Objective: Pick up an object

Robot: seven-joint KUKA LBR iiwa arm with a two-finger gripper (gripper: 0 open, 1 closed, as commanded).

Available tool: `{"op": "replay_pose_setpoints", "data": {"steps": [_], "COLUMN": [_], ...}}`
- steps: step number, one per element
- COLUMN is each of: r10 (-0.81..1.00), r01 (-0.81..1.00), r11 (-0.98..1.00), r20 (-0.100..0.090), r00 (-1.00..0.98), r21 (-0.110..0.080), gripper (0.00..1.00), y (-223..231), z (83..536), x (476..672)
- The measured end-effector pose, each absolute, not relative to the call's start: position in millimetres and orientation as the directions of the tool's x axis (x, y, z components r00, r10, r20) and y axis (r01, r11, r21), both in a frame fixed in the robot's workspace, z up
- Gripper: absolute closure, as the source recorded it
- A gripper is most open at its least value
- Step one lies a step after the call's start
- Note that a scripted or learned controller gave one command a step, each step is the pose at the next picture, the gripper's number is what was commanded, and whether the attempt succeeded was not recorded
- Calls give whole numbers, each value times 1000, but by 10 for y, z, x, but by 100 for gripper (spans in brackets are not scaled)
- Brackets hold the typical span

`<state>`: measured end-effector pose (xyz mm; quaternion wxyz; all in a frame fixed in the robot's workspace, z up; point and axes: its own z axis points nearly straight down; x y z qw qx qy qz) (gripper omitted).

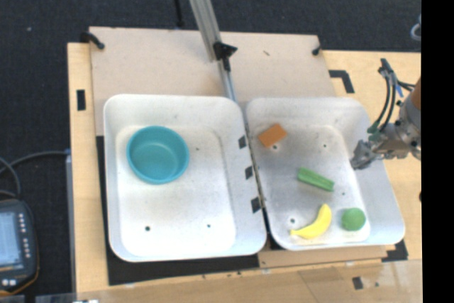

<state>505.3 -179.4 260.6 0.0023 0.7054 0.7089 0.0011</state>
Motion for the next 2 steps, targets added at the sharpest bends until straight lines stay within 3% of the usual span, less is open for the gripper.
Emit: {"op": "replay_pose_setpoints", "data": {"steps": [2], "r10": [1000], "r01": [1000], "r11": [9], "r20": [1], "r00": [-9], "r21": [2], "gripper": [100], "y": [-670], "z": [2563], "x": [5374]}}
